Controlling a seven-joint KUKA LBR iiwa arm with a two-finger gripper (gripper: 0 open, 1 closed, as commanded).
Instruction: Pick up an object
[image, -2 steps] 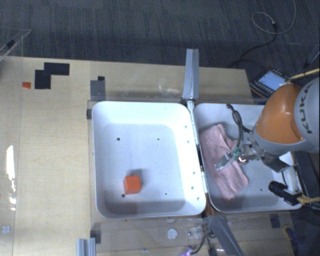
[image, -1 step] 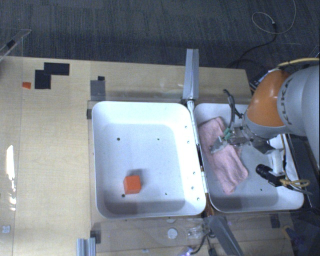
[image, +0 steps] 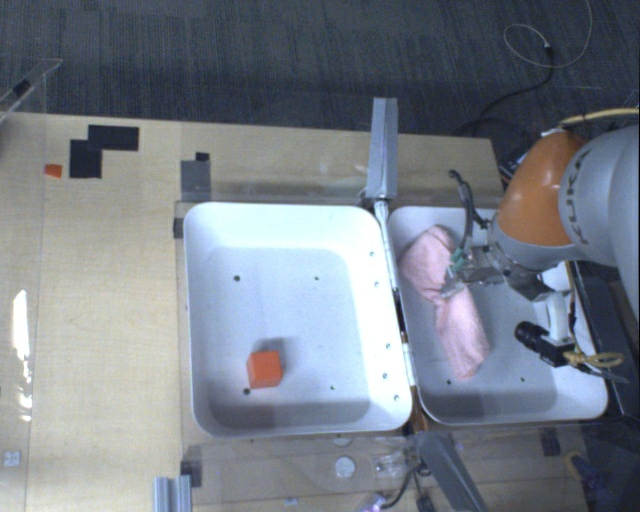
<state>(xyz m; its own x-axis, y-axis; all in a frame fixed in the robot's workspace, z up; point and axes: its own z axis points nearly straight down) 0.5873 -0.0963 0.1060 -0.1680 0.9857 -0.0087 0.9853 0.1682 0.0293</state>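
A crumpled pink cloth lies in the right white bin, running from the bin's back left toward its middle. My gripper comes in from the right and sits low over the cloth's middle, right at its surface. The grey arm with its orange band rises behind it. A small orange block rests in the left white bin, near the front left, far from the gripper.
A metal post stands at the back between the two bins. Black marker shapes and a small orange square lie on the wooden bench at the far left. A black cable fitting hangs over the right bin's right side.
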